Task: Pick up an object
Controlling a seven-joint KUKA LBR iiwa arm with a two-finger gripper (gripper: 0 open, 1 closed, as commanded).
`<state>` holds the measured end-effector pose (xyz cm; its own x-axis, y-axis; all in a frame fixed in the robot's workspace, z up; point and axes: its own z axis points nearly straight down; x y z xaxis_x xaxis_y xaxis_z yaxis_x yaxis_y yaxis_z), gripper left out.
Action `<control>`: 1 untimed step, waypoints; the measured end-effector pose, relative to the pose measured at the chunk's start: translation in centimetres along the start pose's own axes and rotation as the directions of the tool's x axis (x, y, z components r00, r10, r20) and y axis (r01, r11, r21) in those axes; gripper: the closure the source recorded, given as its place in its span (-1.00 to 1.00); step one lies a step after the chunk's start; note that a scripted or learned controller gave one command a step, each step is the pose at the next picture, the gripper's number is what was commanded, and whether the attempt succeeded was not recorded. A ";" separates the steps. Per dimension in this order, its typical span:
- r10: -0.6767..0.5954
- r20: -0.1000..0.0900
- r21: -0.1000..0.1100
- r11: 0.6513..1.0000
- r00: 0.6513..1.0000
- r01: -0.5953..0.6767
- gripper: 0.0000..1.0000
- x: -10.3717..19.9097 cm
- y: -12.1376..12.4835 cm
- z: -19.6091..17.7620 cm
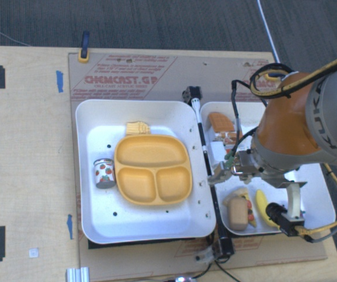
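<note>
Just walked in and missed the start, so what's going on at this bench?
A grey and orange robot arm reaches into the right bin, above a banana, a sandwich and other toy food. The left bin holds a yellow divided plate and a small can. Nothing looks picked up yet.

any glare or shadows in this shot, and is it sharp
Camera view: mostly sharp; the left bin is bright with soft shadow along its upper wall; the tray and cup cast faint shadows; the arm shades much of the right bin.
</note>
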<state>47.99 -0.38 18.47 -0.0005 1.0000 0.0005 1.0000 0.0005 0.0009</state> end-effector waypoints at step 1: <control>0.000 0.000 0.000 1.000 1.000 0.000 -1.00 0.0 0.0 0.0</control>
<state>47.99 -0.38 18.47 -0.0005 1.0000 0.0005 1.0000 0.0005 0.0009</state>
